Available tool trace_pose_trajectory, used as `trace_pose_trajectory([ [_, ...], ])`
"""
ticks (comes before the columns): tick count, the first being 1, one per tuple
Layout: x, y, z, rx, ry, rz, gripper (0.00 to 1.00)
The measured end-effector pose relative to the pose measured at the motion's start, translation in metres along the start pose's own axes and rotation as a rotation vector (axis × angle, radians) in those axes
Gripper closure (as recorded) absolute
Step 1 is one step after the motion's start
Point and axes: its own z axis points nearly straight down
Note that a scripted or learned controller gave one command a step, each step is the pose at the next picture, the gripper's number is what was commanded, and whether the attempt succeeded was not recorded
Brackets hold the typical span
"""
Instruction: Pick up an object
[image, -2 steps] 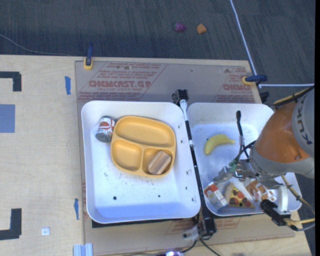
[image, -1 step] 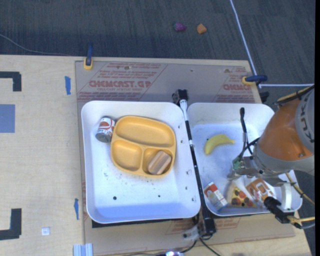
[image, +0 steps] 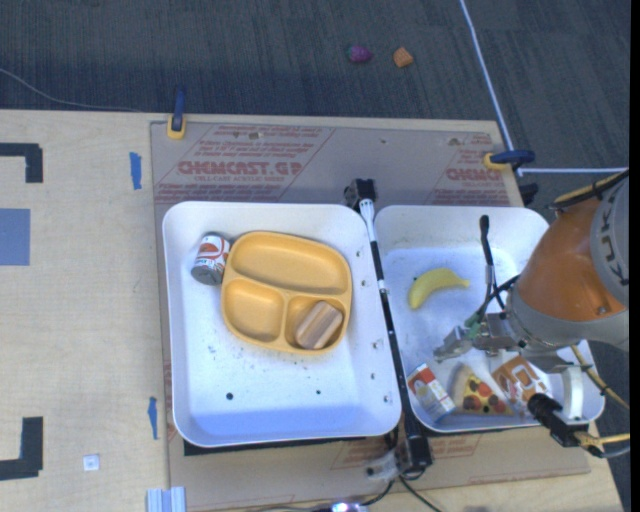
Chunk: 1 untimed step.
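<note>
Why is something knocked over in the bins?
A small red-and-white can lies tipped on its side in the left white bin, wedged against the yellow three-part plastic tray. Why it fell, the picture doesn't show.

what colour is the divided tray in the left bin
Yellow-orange, seen in the camera view: the divided tray.

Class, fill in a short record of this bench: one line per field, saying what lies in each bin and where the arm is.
left bin: yellow divided tray, can beside it
tray contents: bread roll in one compartment
right bin: banana, small carton, pizza slice
arm: over right bin
tool: above the bin floor, near the pizza slice
</note>
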Motion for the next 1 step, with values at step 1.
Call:
trace_pose_trajectory([
  [1,-0.0003,0.0014,-0.0100,-0.004,-0.001,0.000,1.00],
])
